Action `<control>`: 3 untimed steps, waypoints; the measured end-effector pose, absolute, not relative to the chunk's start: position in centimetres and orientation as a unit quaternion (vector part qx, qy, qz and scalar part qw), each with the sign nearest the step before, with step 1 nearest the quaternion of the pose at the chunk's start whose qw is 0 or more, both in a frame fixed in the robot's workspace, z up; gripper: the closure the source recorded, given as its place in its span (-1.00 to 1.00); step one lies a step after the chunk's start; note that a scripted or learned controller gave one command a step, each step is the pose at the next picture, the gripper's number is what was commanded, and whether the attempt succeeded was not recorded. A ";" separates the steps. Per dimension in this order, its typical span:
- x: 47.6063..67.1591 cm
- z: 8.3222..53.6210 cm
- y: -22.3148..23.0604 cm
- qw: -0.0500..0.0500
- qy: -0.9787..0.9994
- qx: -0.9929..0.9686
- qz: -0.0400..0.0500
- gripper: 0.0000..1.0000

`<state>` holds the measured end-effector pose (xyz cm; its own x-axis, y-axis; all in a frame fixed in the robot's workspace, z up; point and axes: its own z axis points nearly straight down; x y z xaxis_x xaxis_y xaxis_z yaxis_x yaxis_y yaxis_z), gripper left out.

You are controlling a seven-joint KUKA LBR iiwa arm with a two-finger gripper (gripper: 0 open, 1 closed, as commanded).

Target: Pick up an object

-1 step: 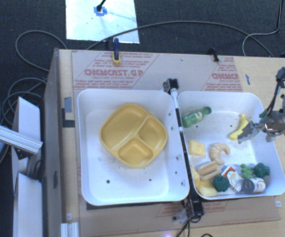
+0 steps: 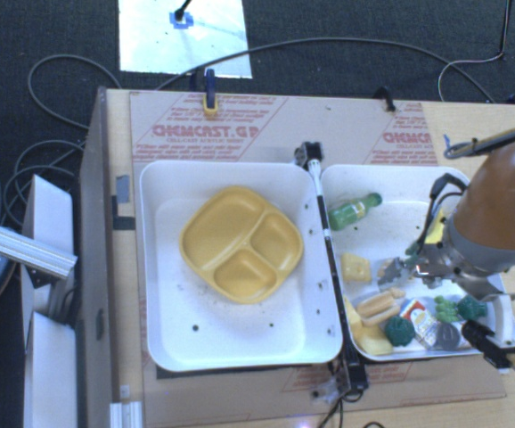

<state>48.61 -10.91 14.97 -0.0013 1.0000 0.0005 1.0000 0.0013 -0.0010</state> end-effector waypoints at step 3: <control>48.6 11.8 -10.1 0.000 -0.707 -0.707 0.000 -1.00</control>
<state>48.63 -10.05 11.77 -0.0008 1.0000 0.0005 1.0000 0.0008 -0.0006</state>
